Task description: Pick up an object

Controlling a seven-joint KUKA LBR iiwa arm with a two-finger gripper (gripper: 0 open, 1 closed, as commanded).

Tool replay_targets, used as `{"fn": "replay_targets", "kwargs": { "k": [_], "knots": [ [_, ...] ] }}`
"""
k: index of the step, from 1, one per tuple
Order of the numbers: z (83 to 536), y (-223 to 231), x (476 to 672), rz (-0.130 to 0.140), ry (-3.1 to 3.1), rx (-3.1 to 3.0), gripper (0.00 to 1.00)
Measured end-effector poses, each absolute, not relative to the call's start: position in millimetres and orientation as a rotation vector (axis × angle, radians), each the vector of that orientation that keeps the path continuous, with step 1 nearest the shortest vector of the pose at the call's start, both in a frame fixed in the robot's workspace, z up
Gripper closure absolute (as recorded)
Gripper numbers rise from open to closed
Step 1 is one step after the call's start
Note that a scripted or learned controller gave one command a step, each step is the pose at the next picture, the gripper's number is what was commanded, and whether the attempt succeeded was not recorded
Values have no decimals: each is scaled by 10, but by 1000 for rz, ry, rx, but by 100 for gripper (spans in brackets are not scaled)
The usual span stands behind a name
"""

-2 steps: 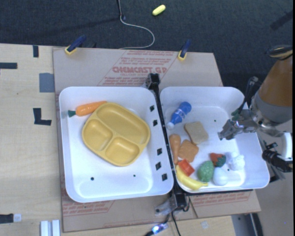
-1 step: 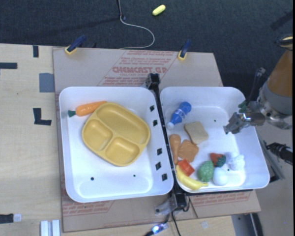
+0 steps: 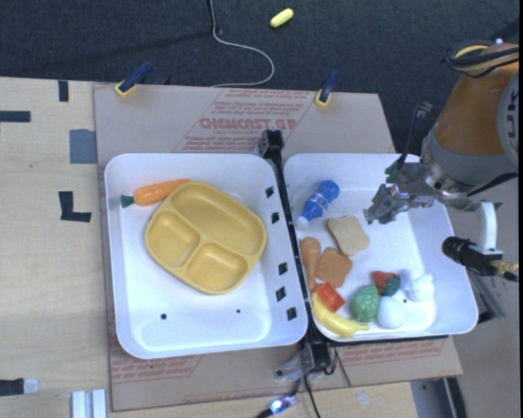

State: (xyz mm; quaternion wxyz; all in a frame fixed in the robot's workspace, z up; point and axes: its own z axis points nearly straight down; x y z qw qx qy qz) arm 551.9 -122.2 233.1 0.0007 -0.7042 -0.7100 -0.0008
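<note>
Bench bearing 2 white bins (image 3: 122, 259) | gripper (image 3: 382, 209) hovering over right bin, grip state unclear | bread slice (image 3: 347, 234) lying just beside it, likely light, stiff; pinching across its narrow edges looking best

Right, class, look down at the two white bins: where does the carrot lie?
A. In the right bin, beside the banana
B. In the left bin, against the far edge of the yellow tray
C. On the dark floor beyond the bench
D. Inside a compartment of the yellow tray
B: the carrot lies in the left bin, along the far-left edge of the yellow tray, outside its compartments.
</note>
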Motion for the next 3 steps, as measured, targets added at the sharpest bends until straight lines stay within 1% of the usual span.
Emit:
{"fn": "replay_targets", "kwargs": {
  "k": [1, 2, 3],
  "knots": [
    [2204, -644, 5648, 1, -2227, -2211, 100],
    [2140, -232, 5818, 1, -2226, -2214, 100],
    [2142, -285, 5869, 1, -2224, -2217, 100]
  ]
}}
